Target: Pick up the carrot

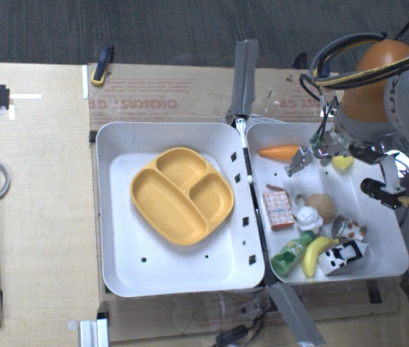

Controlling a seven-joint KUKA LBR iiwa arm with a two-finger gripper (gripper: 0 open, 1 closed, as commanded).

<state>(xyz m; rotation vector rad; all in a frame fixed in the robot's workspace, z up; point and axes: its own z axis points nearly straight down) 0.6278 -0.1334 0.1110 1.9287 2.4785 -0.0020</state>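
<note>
Carrot lies on its side at the top of the right bin, close under the far rim and near the divider that parts the two bins, thick end pointing right. From the fixed overhead camera, the gripper hangs just beside that thick end, slightly lower, and nothing sits between its metal fingers; whether they are spread or closed I cannot tell at this angle. The trouble I would expect is a nudge: coming in from the side, the fingers could roll the carrot against the far wall, or close on its taper and squeeze it out. A small yellow piece sits just right of the gripper under the wrist, and could get bumped. Room is tight above and left of the carrot, where the walls meet. Below it is bare white floor before the red-and-white box. The left bin holds a yellow divided plate.
</note>
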